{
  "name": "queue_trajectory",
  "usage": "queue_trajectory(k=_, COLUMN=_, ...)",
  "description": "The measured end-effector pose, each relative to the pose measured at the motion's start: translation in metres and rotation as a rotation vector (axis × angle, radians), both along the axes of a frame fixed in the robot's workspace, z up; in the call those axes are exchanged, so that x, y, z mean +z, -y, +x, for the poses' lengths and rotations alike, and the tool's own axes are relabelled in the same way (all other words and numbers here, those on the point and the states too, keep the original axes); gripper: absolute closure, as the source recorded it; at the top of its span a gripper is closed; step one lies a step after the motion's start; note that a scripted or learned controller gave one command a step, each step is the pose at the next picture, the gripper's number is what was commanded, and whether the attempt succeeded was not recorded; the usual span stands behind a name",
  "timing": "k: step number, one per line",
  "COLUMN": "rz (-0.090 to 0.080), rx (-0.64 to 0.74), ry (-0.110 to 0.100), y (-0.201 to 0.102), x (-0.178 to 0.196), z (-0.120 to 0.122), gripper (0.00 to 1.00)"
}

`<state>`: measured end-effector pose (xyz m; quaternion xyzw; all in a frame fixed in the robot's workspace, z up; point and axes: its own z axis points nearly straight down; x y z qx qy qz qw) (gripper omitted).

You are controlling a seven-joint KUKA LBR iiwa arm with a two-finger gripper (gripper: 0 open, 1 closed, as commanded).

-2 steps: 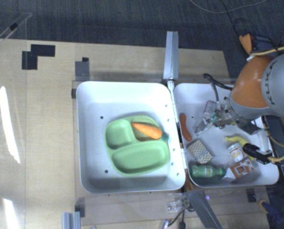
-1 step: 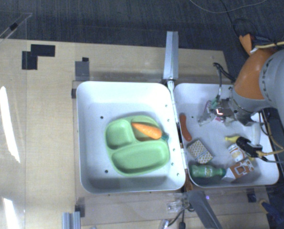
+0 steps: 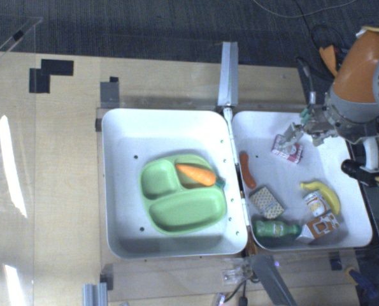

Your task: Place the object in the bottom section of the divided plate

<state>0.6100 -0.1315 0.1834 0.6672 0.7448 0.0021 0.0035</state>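
We see the end effector (image 3: 295, 132) over the right bin (image 3: 355, 171), its fingers clamped on a small pink-and-white packet (image 3: 286, 149) lifted at the bin's upper part. Below lie a banana (image 3: 324, 194), a sausage (image 3: 246, 170) and a green bottle (image 3: 275, 229). In the left bin (image 3: 122, 171) the green divided plate (image 3: 183, 209) carries a carrot (image 3: 196, 174) in its upper right section.

Bright, even light; glare streaks at left, slightly soft focus.
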Motion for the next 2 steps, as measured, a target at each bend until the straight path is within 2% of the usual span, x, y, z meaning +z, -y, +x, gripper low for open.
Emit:
queue_trajectory(k=1, rz=0.0, rx=0.001, ry=-0.001, y=0.0, x=0.0, z=0.0, gripper=0.0)
queue_trajectory(k=2, rz=0.001, rx=-0.092, ry=-0.003, y=0.003, x=0.01, z=0.002, gripper=0.0)
